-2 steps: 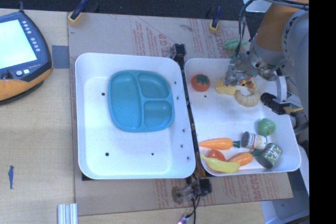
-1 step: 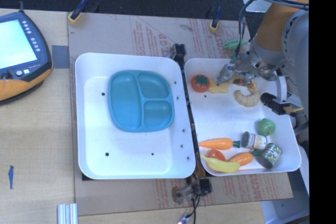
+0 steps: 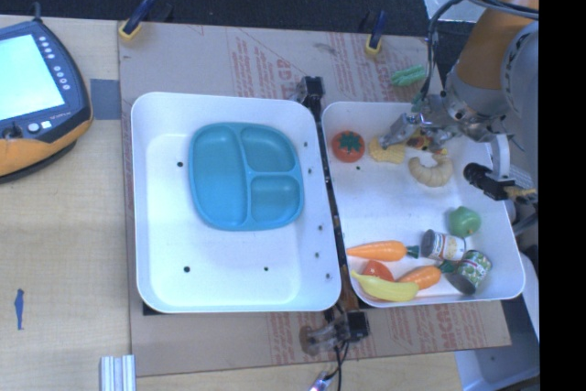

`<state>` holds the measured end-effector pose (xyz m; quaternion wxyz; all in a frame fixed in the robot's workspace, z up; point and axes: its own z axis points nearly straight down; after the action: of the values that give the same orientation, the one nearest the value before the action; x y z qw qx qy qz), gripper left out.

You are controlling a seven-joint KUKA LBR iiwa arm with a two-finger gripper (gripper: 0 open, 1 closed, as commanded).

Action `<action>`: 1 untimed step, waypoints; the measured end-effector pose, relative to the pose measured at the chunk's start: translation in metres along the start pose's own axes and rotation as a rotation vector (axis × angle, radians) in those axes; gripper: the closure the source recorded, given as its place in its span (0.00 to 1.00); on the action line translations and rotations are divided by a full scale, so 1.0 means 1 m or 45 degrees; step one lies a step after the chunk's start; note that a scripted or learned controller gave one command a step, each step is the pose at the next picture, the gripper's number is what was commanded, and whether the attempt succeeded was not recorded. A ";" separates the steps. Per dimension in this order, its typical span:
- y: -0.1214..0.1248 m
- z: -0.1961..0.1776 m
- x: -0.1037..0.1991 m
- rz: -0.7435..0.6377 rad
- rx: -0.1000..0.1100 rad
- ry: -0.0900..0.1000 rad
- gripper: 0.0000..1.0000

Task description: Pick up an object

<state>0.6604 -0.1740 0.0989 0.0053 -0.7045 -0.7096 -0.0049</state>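
The right white bin (image 3: 403, 206) holds several toy foods. My gripper (image 3: 414, 131) is low over its far end, reaching in from the right. Directly beside it lie a pale yellow piece (image 3: 387, 154) and a beige curved piece (image 3: 431, 171); part of what lies under the gripper is hidden. A red tomato (image 3: 348, 146) sits a little to the left. Nearer the front are a green ball (image 3: 464, 220), an orange carrot (image 3: 377, 250), a small bottle (image 3: 444, 244), a can (image 3: 472, 270) and a yellow banana (image 3: 388, 290).
The left white bin (image 3: 156, 224) holds a blue divided plate (image 3: 246, 175). A green toy (image 3: 408, 75) lies on the board beyond the right bin. A tablet-like pendant (image 3: 37, 96) rests at the far left. Clamps (image 3: 135, 19) hold the board's back edge.
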 end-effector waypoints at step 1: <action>0.001 -0.011 -0.001 -0.006 -0.002 -0.006 1.00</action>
<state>0.6610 -0.1755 0.1100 0.0031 -0.7028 -0.7114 -0.0040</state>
